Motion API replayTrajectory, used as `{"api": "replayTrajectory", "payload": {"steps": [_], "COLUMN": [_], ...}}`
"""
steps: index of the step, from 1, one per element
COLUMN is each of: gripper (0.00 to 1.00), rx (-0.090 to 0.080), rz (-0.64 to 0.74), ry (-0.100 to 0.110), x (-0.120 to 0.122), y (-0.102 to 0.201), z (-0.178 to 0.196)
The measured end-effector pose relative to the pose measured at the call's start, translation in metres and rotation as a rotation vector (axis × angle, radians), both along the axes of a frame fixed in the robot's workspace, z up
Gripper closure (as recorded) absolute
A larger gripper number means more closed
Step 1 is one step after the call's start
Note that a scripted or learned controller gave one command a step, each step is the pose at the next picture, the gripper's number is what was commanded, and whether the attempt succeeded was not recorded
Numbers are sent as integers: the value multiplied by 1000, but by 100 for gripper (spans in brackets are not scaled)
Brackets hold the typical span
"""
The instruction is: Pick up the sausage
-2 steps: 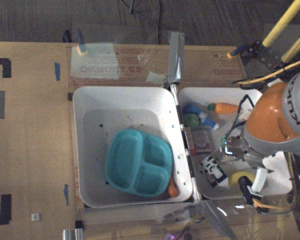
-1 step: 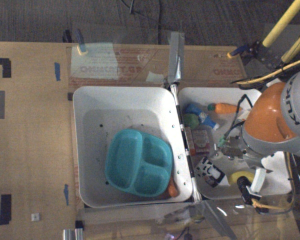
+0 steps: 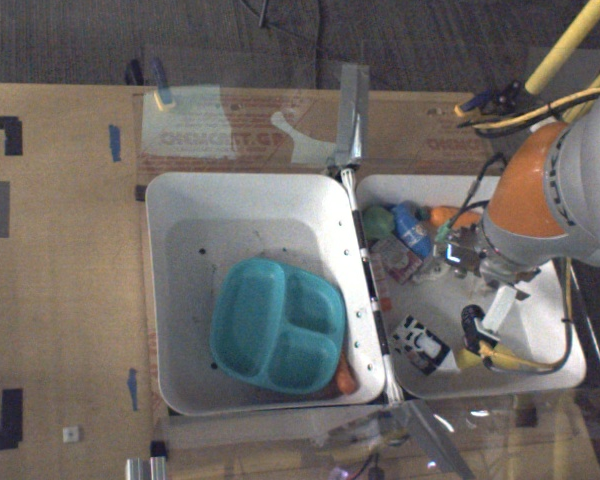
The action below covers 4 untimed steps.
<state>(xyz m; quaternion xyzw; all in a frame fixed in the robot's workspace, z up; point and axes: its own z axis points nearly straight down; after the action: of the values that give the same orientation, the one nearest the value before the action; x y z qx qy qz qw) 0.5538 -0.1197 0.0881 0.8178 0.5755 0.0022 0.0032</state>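
Note:
An orange-red rounded thing [image 3: 345, 378], possibly the sausage, lies in the left bin [image 3: 180, 218], tucked against the lower right corner of a teal divided plate [image 3: 278, 324]. Another orange thing [image 3: 442, 215] sits at the back of the right bin [image 3: 550, 363], partly hidden by the arm. Which of the two is the sausage I cannot tell. My gripper [image 3: 458, 256] hangs over the middle of the right bin, beside a clear crinkled packet [image 3: 398, 263], under the grey and orange wrist. It is far from the plate's corner.
At the back left of the right bin lie a green thing [image 3: 378, 220] and a blue thing [image 3: 412, 230]. A black-and-white patterned item [image 3: 420, 344] rests near its front, with a yellow piece [image 3: 467, 359] beside it. A metal divider [image 3: 365, 288] separates the bins.

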Motion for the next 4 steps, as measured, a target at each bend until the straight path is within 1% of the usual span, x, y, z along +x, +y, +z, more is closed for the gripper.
{"api": "replayTrajectory", "payload": {"steps": [1,2,3,4], "gripper": [0,0,0,0], "rx": [1,0,0,1], "rz": [162,-25,-25,22], "ry": [-2,0,0,2], "x": [-72,-1,-1,-73], "y": [0,-25,-25,-41], "z": [0,0,0,0]}}
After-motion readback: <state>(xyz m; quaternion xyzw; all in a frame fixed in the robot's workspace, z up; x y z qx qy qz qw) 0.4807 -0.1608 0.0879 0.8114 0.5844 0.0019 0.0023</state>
